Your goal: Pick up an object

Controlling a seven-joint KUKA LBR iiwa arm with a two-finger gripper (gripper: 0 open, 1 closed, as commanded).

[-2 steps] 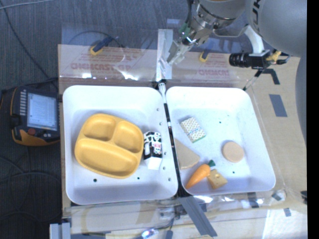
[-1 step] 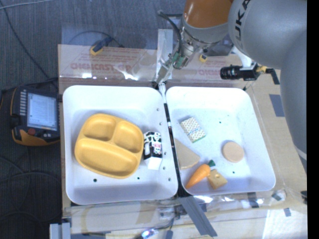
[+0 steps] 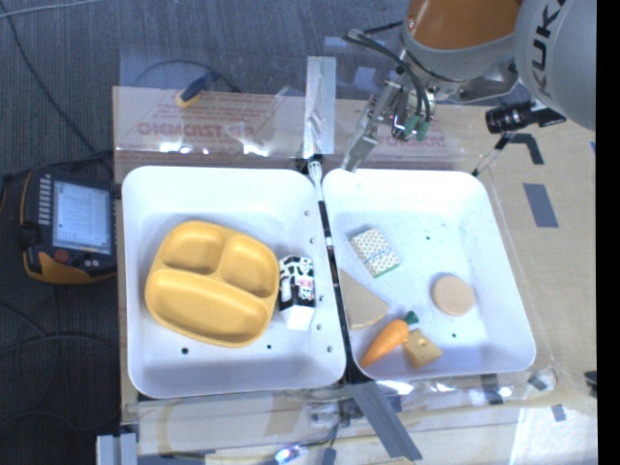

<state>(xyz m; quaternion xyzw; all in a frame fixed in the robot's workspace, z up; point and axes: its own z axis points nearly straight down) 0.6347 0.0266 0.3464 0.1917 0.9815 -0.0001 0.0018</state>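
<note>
The gripper (image 3: 373, 134) hangs above the 12 o'clock edge of the right bin (image 3: 484, 211), holding nothing. How wide it is open cannot be told. No picking is done yet. The right bin holds a carrot (image 3: 385, 340), a round cookie (image 3: 452, 294) and a patterned block (image 3: 375, 251). The left bin (image 3: 145, 201) holds a yellow tray (image 3: 210, 281) and a cow carton (image 3: 297, 289).

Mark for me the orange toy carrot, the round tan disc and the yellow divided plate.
orange toy carrot (image 3: 386, 340): camera view, right bin, middle of its orange body.
round tan disc (image 3: 452, 294): camera view, right bin, centre of its flat top.
yellow divided plate (image 3: 211, 282): camera view, left bin, central ridge between compartments.
</note>
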